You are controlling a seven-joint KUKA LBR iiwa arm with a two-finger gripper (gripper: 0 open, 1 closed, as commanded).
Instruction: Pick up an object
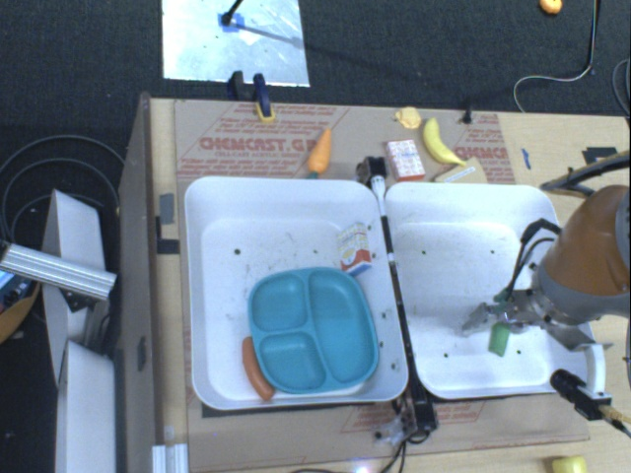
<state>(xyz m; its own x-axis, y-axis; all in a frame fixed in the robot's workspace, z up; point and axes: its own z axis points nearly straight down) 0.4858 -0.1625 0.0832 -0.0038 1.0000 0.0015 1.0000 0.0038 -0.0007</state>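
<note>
Both white bins (222, 264) look like smooth, faintly glossy plastic, the left one speckled with grime. The teal divided plate (313, 329) is smooth matt plastic. Printed brown cardboard (256, 138) lies beneath; a crinkled shiny foil sheet (233, 26) sits upper left on dark, rough carpet (69, 57).

Two bins side by side on the tabletop (163, 264), divided tray (313, 329) in left bin (222, 225), sausage (256, 369) at tray's left, carton (356, 248) behind it, small block (499, 339) in right bin (463, 225) beneath the tool (500, 319), banana (438, 143) and carrot (318, 152) behind the bins.
</note>
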